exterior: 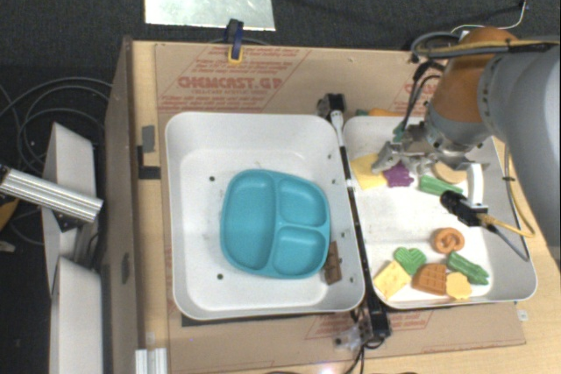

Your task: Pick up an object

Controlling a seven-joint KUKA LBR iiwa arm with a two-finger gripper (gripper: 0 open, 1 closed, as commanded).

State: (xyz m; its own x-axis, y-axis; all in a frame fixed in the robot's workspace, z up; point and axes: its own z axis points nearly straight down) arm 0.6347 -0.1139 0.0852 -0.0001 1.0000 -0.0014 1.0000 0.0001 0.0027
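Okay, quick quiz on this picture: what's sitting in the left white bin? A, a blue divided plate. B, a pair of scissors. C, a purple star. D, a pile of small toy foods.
A: the blue divided plate lies in the left bin, while the small toy pieces, such as the purple one, lie in the right bin.

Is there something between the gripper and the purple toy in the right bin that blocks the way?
Nothing visible blocks it. The gripper hangs right at the purple toy, near the top of the right bin. A yellow piece lies beside the toy on its left, not between them.
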